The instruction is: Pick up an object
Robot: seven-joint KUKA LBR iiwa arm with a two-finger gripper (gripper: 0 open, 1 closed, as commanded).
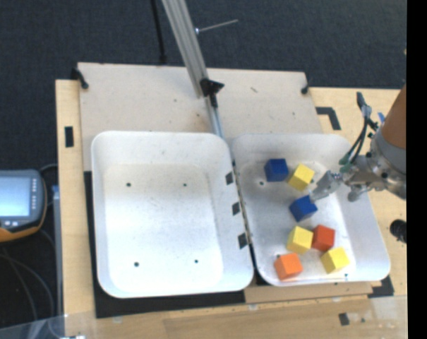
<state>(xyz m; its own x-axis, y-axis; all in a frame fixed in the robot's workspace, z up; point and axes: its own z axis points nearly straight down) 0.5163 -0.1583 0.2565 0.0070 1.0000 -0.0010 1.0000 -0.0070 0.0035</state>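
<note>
The counter bears two white bins; the right bin holds seven small cubes. The claw hangs just beside the upper yellow cube and above a blue cube; whether it is apart or together, I cannot tell. Best to centre over one cube, clear of its neighbours, before descending. The yellow cube sits turned diamond-wise, with no long axis.
</note>
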